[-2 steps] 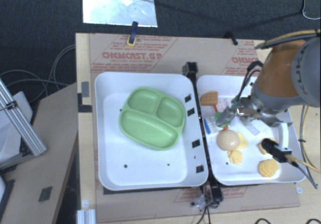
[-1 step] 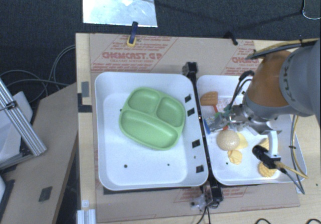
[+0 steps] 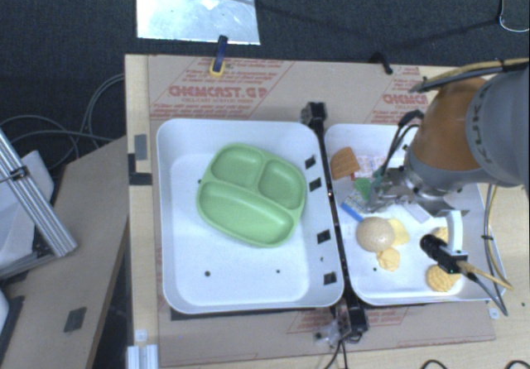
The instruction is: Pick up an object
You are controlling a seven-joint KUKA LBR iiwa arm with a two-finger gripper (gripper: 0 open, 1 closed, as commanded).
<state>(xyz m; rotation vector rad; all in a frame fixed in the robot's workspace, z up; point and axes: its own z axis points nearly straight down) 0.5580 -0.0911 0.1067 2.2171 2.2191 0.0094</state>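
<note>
We see the gripper [image 3: 370,191] low in the right bin [image 3: 364,286], its opening impossible to tell, just above the round beige ball [image 3: 375,233]; crowded neighbours could spoil our grasp.

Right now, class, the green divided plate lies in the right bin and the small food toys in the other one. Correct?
Not quite. The camera view shows the green divided plate lying in the left bin; the small food toys are in the right bin.
</note>
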